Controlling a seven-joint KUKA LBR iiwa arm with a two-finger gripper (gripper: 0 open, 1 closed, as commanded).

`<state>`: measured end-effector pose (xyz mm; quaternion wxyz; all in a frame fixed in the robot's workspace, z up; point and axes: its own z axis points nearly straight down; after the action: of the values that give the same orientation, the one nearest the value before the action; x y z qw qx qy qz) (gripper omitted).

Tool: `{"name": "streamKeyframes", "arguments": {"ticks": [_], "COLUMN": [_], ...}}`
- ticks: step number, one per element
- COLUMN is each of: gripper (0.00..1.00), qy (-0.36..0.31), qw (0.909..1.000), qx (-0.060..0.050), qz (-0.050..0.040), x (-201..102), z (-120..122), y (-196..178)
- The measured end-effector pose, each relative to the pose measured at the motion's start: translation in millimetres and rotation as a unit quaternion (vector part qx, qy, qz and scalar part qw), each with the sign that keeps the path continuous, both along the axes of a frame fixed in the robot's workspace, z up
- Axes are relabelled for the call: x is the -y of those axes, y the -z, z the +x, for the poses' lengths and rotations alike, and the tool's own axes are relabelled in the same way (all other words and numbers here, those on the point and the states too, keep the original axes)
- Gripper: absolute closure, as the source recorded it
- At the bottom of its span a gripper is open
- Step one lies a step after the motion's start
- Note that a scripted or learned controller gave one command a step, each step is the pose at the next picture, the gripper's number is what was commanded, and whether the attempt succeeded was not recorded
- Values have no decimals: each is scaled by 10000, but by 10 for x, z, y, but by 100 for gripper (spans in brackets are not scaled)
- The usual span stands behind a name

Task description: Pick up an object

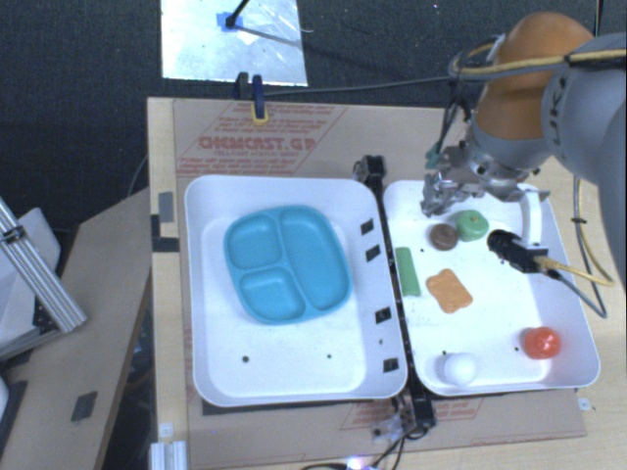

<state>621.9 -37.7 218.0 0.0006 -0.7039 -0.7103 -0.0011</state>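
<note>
Dark carpet surrounds a pale bench (162, 164) topped with a board printed in red letters, on which two shallow white bins sit side by side. Reaching in from the view's right, the grey arm sets its gripper (438, 199) over the far end of the right bin (509, 297); whether the gripper is spread or pressed together cannot be told from this angle, and nothing can be seen pinched in it. Just on the near side of the gripper lies a brown disc (444, 236), and a green round piece (472, 225) sits right beside that disc, on the arm's side of it. Nearer the camera than the gripper and a little to the view's left, a green bar (407, 271) lies along the bin's inner wall, with a flat orange piece (450, 290) near it. Well away from the gripper, by the bin's near edge, rest a white ball (458, 368) and, toward the near right corner, a red ball (541, 342). Far to the view's left of the gripper, the left bin (201, 292) holds a blue divided plate (287, 262).
</note>
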Motion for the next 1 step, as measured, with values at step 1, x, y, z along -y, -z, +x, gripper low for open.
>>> {"name": "streamKeyframes", "arguments": {"ticks": [1], "gripper": [100], "qy": [-5], "qw": [10000], "qx": [6], "qz": [1], "x": [-544], "z": [-66], "y": [-65]}}
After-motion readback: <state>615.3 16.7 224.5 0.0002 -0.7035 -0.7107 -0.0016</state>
